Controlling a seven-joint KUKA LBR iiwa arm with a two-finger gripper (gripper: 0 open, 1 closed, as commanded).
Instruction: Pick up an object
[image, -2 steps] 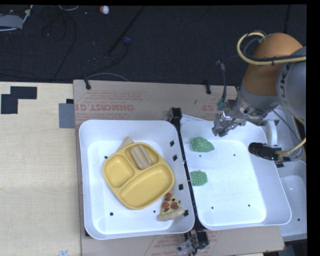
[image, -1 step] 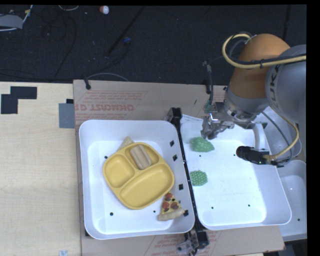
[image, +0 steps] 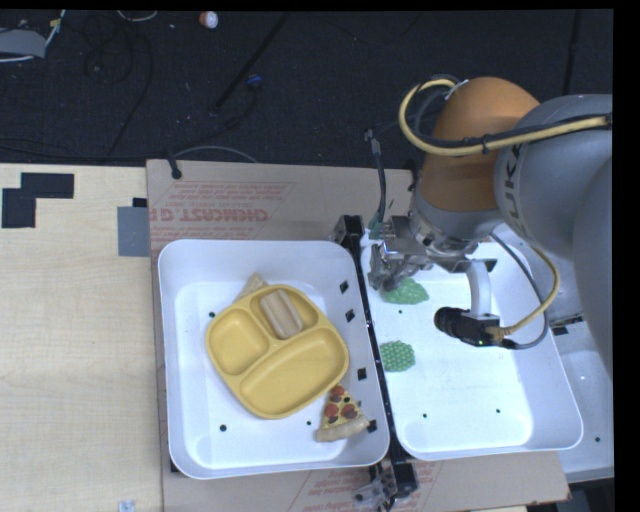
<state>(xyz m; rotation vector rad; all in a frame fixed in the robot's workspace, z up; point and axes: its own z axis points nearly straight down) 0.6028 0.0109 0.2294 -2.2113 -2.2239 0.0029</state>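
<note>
Two shallow white bins of smooth, glossy plastic with rounded corners are seen side by side on a flat sheet of printed brown cardboard (image: 250, 200), which lies on a pale wood-grained bench (image: 70, 330). In the left bin (image: 185, 400) a yellow divided plate (image: 290, 375) is found, matte and rounded, with three compartments. A tan, cylindrical piece resembling a sausage or bread roll (image: 283, 314) lies in the plate's upper compartment. A pale wedge (image: 254, 284) is partly hidden behind the plate's upper edge. A toy pizza slice (image: 341, 413), triangular with red spots, rests on the bin floor just beside the plate's lower right edge.

In the right bin (image: 480, 425) two green objects are noted. A rounded, bumpy-textured green piece (image: 397, 355) lies near the divider between the bins. A flatter, leaf-like green piece (image: 408, 293) lies further up, directly beneath the gripper (image: 386, 270).

The gripper is positioned low over the upper left of the right bin, at or just above the leaf-like piece. Whether it is apart, together or clamped cannot be told, as the metal parts are dark and cluttered. The grey arm (image: 560, 190) with its orange band (image: 478, 112) overhangs the bin's upper right, and a yellow cable (image: 415, 132) and a black fitting (image: 468, 326) hang across the bin floor.
</note>
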